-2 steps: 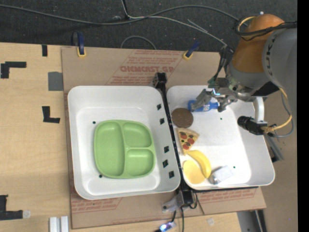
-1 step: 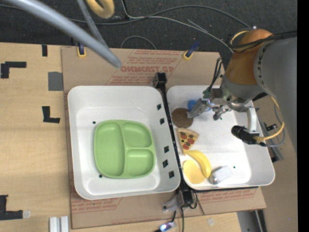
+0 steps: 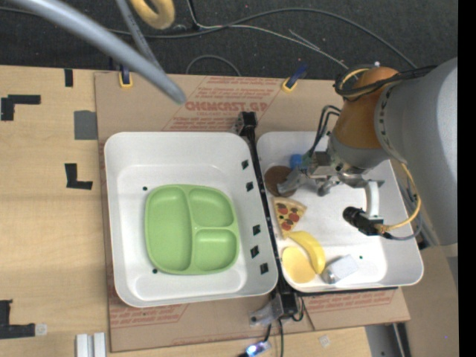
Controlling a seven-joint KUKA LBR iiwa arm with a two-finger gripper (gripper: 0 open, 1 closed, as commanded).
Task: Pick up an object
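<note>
While the gripper (image 3: 311,175) hangs low at upper centre of the right bin (image 3: 401,274), jaw state indiscernible, a pizza slice (image 3: 288,213) lies just below, tip pointing lower right.

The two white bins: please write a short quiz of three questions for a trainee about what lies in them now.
1. True or false: the green divided plastic plate lies in the left white bin.
2. Which toy lies nearest the front rim of the right white bin?
A. the pizza slice toy
B. the yellow banana toy
C. the brown round piece
3. Fill in: the arm's gripper is over the ____ bin.

Key: 1 true; 2 B; 3 right.
</note>
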